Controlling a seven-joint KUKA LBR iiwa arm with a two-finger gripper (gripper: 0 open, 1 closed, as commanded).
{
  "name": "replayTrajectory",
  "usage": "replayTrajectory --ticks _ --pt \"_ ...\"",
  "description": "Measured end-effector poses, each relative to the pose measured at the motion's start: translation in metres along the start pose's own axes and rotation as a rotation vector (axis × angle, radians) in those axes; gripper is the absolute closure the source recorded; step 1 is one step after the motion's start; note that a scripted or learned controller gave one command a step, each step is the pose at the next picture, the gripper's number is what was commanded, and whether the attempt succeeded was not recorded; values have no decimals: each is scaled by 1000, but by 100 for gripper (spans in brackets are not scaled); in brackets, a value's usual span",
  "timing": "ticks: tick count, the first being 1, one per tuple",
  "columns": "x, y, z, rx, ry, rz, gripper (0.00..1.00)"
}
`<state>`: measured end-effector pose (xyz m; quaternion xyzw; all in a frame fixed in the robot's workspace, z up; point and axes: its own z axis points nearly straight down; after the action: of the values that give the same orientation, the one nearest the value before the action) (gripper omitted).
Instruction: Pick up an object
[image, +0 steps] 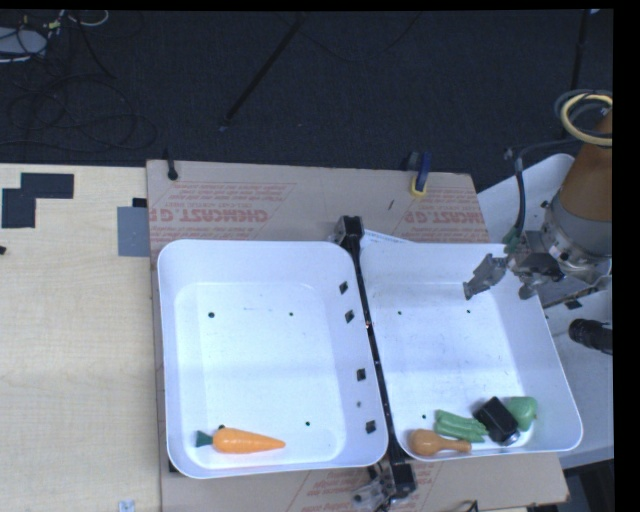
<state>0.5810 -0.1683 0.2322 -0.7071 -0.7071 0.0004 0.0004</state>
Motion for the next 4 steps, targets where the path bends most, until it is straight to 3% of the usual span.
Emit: replayTrajectory --ticks 1,2,3,4 --pt "50 46 103 5 3 -5 0" --pt "46 45 88 3 1 -1 100" --pt "81 64 25 -5 0 -4 100" --pt "116 64 -124 -15 0 -5 100"
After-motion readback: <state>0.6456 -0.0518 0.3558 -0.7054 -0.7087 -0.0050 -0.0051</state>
